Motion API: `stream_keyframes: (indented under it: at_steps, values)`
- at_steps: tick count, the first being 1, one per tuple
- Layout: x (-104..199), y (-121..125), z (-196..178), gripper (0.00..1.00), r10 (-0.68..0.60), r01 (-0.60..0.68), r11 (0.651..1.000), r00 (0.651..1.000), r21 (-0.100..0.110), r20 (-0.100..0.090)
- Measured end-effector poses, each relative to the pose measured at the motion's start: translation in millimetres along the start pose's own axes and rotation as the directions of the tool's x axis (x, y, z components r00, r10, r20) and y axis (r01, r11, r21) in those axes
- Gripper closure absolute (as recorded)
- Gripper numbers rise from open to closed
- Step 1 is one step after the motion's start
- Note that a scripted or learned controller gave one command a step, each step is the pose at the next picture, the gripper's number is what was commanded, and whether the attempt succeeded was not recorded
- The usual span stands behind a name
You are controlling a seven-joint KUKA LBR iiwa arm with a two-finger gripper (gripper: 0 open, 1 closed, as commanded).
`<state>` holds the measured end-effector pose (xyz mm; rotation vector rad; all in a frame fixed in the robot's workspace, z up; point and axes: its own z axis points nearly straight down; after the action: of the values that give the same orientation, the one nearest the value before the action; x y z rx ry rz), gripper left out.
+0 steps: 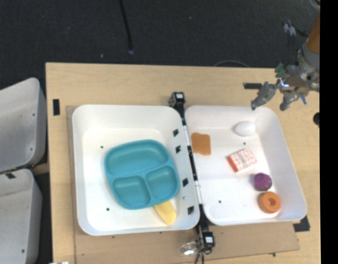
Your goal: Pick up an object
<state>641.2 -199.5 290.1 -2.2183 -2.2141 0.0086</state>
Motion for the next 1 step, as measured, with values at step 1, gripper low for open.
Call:
stream_keyframes:
  at_steps: [1]
  values:
    - [0.5, 1.5, -6.1, 0.00, -0.003, 0.003, 1.000, 1.000, -0.010, 0.003]
